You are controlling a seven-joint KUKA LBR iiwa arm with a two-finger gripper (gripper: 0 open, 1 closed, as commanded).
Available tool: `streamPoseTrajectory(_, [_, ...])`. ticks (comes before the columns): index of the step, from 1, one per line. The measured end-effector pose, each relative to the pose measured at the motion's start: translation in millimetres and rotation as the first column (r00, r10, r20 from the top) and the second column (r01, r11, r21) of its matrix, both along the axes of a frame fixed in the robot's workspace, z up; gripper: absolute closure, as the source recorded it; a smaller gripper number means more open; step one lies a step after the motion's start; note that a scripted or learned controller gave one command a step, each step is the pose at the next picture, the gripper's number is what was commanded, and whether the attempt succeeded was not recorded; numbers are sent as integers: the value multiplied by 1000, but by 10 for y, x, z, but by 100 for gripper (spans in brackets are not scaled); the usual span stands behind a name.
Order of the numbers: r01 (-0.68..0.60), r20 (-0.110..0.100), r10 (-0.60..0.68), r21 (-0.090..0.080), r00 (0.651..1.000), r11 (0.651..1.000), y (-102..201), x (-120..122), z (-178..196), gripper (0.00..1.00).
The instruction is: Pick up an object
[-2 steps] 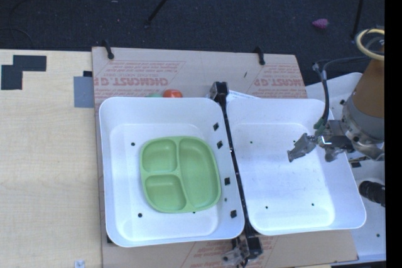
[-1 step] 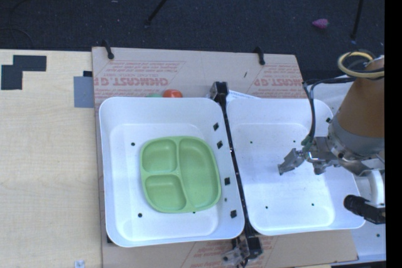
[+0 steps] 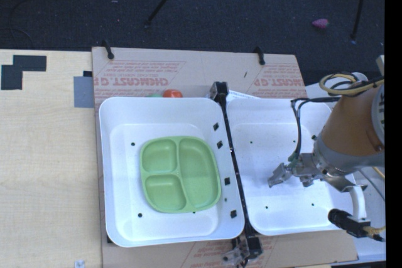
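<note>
Over the right bin (image 3: pixel 270 223) we see the claw (image 3: pixel 281 174), reaching in from the right on the grey arm (image 3: pixel 352 135) with its orange band. Its metal tip hangs low over the white floor of that bin, roughly in the middle. We cannot tell how far the claw is spread, and we see nothing caught in it.

We find the green plate (image 3: pixel 180 174) in the left bin (image 3: pixel 119 198), lying flat near the middle of its floor, with three shallow sections facing up. It sits well apart from the claw, on the far side of the black divider (image 3: pixel 229 160) where the two bins meet.

Behind the left bin's far rim we make out a small orange thing (image 3: pixel 172 94) resting against the cardboard sheet (image 3: pixel 188 72).
</note>
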State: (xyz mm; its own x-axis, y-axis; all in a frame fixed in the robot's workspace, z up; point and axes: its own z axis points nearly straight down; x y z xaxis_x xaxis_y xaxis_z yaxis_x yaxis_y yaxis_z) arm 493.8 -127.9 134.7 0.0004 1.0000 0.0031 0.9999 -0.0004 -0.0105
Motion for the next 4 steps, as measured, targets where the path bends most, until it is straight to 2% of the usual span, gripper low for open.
streamPoseTrajectory(1, [1, 10, -1, -3, 1000, 1000, 4, 2, -480, 0])
streamPoseTrajectory(2, [7, 10, -6, -2, 1000, 1000, -6, 8, -359, 100])
streamPoseTrajectory(4, [-2, 12, 2, -3, 1000, 1000, 106, 56, 732, 100])
